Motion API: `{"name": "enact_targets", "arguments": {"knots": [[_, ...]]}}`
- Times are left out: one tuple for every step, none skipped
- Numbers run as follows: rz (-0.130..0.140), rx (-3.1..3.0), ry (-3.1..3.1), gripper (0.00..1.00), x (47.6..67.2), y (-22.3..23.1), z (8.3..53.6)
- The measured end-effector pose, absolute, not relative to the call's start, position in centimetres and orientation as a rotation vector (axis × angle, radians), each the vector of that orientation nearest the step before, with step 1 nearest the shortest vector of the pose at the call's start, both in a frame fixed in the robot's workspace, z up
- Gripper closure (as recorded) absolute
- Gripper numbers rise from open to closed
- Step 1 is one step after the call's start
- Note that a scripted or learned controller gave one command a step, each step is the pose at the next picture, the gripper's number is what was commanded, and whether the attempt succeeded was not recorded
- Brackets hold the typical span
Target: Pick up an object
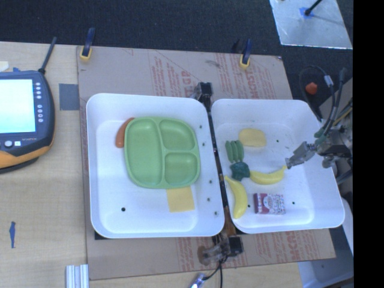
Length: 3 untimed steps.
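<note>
Reaching in low from the right, the grey two-finger gripper (298,156) hangs just beside the tip of the small curved yellow plastic banana (267,176) in the right shallow white bin (300,116), seemingly lining up a grasp, though whether it is released or clenched cannot be told.

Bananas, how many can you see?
2, both in the right bin. One banana lies in the middle near the gripper; the other lies along the left wall. None seem hidden.
</note>
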State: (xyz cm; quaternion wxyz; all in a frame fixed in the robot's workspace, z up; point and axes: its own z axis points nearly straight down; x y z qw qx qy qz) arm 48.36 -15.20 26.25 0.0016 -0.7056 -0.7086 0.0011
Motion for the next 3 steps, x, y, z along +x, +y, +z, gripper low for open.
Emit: {"name": "enact_targets", "arguments": {"knots": [[0.006,-2.212,-2.225,0.0,47.5,-11.1,16.0],[0.007,-2.212,-2.225,0.0,51.6,-9.7,9.1],[0.004,-2.215,-2.225,0.0,55.9,-9.6,9.2]]}}
